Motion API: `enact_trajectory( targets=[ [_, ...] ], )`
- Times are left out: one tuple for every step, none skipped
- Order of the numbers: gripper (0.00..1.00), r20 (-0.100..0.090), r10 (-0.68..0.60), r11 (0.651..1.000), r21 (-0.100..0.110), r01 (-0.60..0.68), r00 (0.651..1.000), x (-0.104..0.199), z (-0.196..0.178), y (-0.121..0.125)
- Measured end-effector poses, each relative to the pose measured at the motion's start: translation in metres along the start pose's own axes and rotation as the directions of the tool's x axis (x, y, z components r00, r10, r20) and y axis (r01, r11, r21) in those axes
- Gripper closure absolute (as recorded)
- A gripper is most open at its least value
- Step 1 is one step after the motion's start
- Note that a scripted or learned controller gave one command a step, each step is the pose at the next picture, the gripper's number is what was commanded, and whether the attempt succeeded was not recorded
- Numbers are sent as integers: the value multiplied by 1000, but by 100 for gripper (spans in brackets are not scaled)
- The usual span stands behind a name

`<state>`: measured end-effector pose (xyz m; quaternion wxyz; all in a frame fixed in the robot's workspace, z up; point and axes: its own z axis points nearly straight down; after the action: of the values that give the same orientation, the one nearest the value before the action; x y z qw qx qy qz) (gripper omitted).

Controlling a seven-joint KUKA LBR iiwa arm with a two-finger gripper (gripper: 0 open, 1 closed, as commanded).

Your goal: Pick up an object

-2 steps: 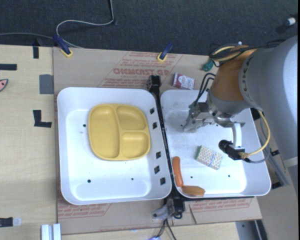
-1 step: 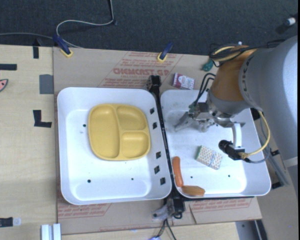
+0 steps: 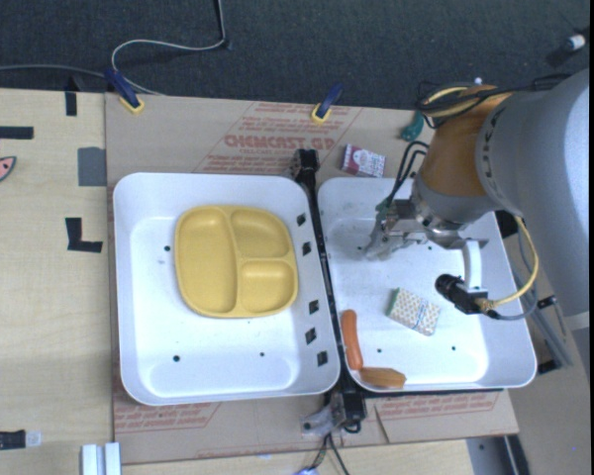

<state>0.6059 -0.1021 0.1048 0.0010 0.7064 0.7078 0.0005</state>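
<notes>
Grey metal gripper (image 3: 381,242) hangs low over the upper left of the right bin (image 3: 505,364); whether it is open or closed cannot be told. Near it, below and to the right, lies a patterned pad (image 3: 415,311). Sausage (image 3: 351,338) and carrot (image 3: 382,376) lie at the bin's front left. A yellow divided plate (image 3: 236,260) sits in the left bin (image 3: 144,364).

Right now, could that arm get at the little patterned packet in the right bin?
Probably yes. The patterned packet lies flat in the right bin with bare floor around it, and the gripper hangs over the same bin just beyond it. The sausage lies apart, near the bin's left wall.
</notes>
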Motion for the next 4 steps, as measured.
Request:
enact_trajectory(
  targets=[
    [0, 0, 0, 1000, 0, 0, 1000, 0, 0, 0],
    [0, 0, 1, 1000, 0, -1, 1000, 1, 20, 63],
    [0, 1, 1, 1000, 0, -1, 1000, -2, 19, 23],
    [0, 1, 2, 1000, -2, -2, 1000, -1, 18, -26]
  ],
)
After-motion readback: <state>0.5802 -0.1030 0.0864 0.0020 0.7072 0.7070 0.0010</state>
